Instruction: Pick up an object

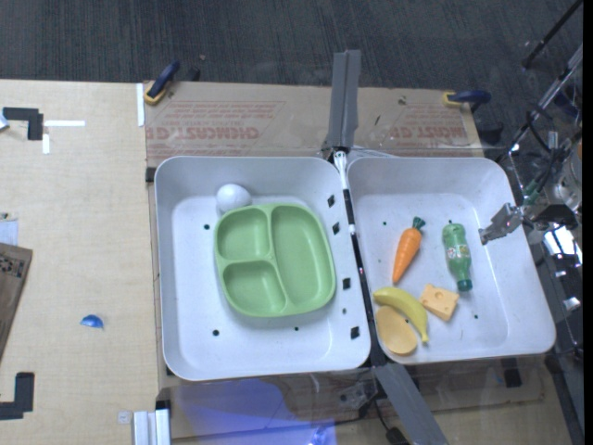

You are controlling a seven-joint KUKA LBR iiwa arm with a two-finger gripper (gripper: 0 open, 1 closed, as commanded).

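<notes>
**Grey gripper parked at the bin's edge, nothing lifted yet**

Grey metal marks the 2-finger gripper, which sits at the far right rim of the right-hand shallow white bin, off to the side of the objects. Nothing lies between its fingers; whether they are spread or closed I cannot tell, since they are small and blurred against the arm's hardware.

By my reading, the task is at its approach stage: no object has been picked. 5 candidates lie in the right bin: an orange toy carrot with a green top, a small green plastic bottle just beside it, a yellow toy banana, a yellow wedge of toy cheese next to the banana, and a flat orange disc that the banana partly overlaps.

The bottle is nearest the gripper and lies apart from its neighbours, so it looks the easiest target; the next move calls for travelling inward over it, aligning across its narrow body, and descending.

The banana, cheese and disc crowd together, which could foul a grasp there. In the left white bin rest a pale green 3-compartment plate and a white ball, well apart from the gripper.
</notes>
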